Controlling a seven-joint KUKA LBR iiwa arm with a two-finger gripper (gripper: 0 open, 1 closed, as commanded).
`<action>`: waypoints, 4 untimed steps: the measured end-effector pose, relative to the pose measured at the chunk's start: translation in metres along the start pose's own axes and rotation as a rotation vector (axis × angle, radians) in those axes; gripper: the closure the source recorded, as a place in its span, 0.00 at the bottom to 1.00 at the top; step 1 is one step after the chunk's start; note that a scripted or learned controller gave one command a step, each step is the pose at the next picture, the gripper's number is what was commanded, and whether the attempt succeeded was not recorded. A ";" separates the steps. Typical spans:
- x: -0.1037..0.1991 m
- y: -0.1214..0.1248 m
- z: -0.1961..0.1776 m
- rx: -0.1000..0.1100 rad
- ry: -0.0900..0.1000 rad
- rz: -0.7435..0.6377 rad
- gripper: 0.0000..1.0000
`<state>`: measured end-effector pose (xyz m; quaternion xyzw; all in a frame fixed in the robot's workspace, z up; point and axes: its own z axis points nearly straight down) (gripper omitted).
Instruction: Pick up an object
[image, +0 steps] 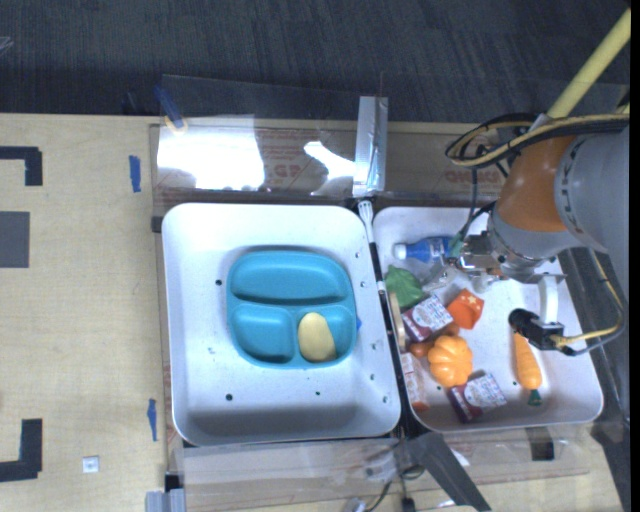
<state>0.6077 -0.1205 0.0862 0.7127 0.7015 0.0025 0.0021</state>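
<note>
bench (80, 330): pale wood top, bears two shallow white bins side by side.
left bin (190, 300): holds a blue tray and one loose item.
right bin (575, 385): holds the clutter of small items; arm works above it.
arm (590, 190): grey, orange band above the wrist, reaches in from the right over the back of the right bin.
tray (270, 285): blue, three compartments, centred in the left bin.
gripper (478, 262): low over the back left part of the right bin, just beside the bottle; whether it is apart or together cannot be told.
bottle (425, 250): clear with blue label, lying on its side near the back wall of the right bin.
pumpkin (450, 360): orange, middle of the right bin.
carrot (527, 367): orange, green tip toward the front, right part of that bin.
egg (316, 337): yellow, in the tray's front right compartment.
green item (404, 285): by the right bin's left wall, in front of the bottle.
packet (478, 394): dark red and white, front of the right bin.
orange block (466, 309): between gripper and pumpkin.
</note>
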 end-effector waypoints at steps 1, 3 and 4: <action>0.009 -0.028 -0.001 0.000 -0.002 -0.045 0.00; 0.069 -0.019 -0.125 0.003 0.000 -0.030 1.00; 0.061 -0.032 -0.116 0.016 0.002 -0.210 1.00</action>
